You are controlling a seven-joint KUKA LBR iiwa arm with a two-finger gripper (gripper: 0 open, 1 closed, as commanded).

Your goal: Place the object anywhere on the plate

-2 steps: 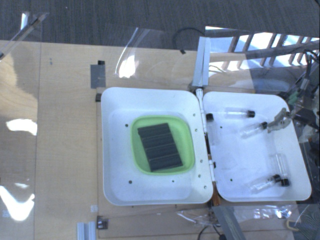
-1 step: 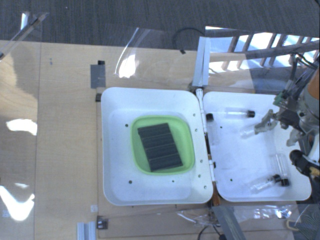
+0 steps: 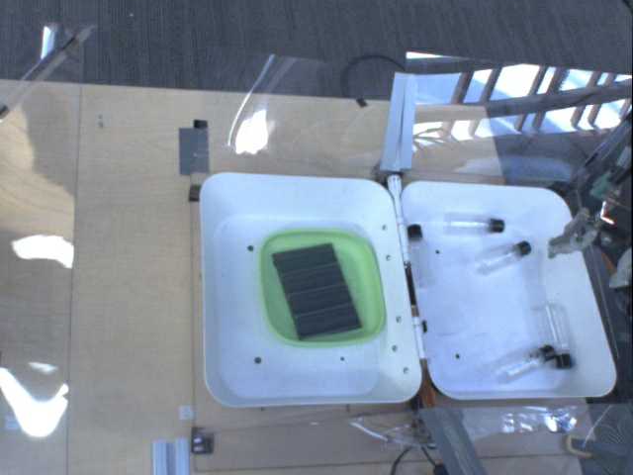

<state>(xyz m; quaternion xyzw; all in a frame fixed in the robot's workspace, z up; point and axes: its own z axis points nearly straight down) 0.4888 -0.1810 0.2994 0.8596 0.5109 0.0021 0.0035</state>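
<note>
A green square plate (image 3: 321, 287) with rounded corners is seen lying flat in the middle of the left bin (image 3: 227, 364). A dark grey ribbed rectangular block (image 3: 316, 291) is laid flat on the plate's centre, turned slightly askew to the plate's edges.

Two white bins (image 3: 223, 364) side by side on a pale wooden bench (image 3: 99, 265), clear plastic sheeting (image 3: 267, 107) behind, dark carpet (image 3: 247, 18) beyond, possibly a black cable (image 3: 371, 67).
</note>
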